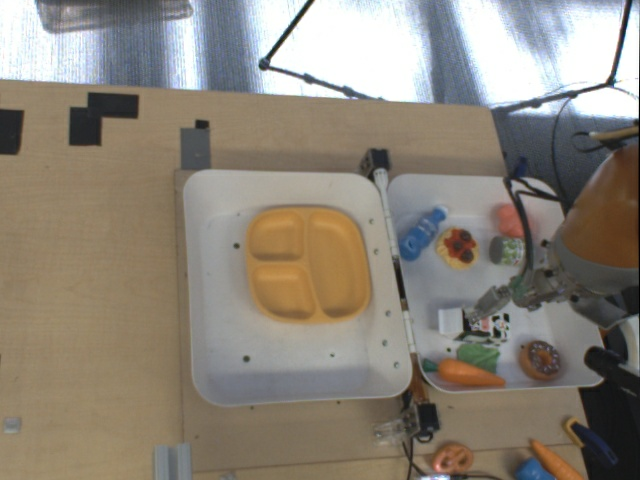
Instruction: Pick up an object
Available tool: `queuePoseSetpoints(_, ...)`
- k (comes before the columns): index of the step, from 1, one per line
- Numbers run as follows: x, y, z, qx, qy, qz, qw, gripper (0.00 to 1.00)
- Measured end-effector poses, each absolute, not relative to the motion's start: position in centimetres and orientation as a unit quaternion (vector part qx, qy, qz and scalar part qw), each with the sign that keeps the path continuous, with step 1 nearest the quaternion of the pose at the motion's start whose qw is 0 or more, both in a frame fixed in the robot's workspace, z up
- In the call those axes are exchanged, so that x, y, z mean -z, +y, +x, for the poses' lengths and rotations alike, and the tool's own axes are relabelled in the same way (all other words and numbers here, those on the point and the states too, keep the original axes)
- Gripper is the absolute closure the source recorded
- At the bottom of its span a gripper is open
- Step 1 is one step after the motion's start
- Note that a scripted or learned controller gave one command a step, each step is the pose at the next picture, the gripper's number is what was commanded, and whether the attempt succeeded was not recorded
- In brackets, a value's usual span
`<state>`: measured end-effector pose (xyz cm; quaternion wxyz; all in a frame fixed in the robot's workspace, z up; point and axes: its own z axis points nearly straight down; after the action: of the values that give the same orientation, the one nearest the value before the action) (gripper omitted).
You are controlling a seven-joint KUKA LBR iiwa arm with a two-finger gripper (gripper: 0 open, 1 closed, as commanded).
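Tan bench (pixel 90 298) is carrying two shallow white bins side by side; shiny grey floor is showing beyond the far edge. Near edge: a pretzel toy (pixel 452 457) is lying on the bench outside the bins. Right bin (pixel 570 380), near side: toy carrot (pixel 468 372) with a green scrap just behind it, chocolate donut (pixel 541 359), then a small black-and-white printed box (pixel 497 325). The gripper (pixel 487 307) is hanging low right over that box, arm coming in from the right; can't tell the state of the tool from this angle, and nothing is visibly lifted. Farther back: small pizza toy (pixel 459 247), blue bottle (pixel 421 232), green-grey can (pixel 507 251), pink piece (pixel 511 219). Left bin (pixel 205 298) is holding a yellow divided tray (pixel 303 263).

Judging it as the descend/approach step over the printed box. Next move is calling for a straight drop, then a lift clear of the carrot.
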<state>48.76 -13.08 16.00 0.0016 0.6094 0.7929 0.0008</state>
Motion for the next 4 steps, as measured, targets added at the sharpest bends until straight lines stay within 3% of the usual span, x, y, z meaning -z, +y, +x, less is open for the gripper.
queuePoseSetpoints(1, -12.3, -15.2, 54.6, -0.0005, 0.857, 0.516, 0.002, 0.0)
queuePoseSetpoints(2, -8.5, -20.7, 63.0, 0.0, 0.864, 0.504, 0.002, 0.0)
queuePoseSetpoints(3, -10.8, -15.4, 66.4, -0.0018, 0.879, 0.476, 0.003, 0.0)
queuePoseSetpoints(4, -9.0, -12.8, 63.0, -0.0016, 0.926, 0.378, 0.008, 0.0)
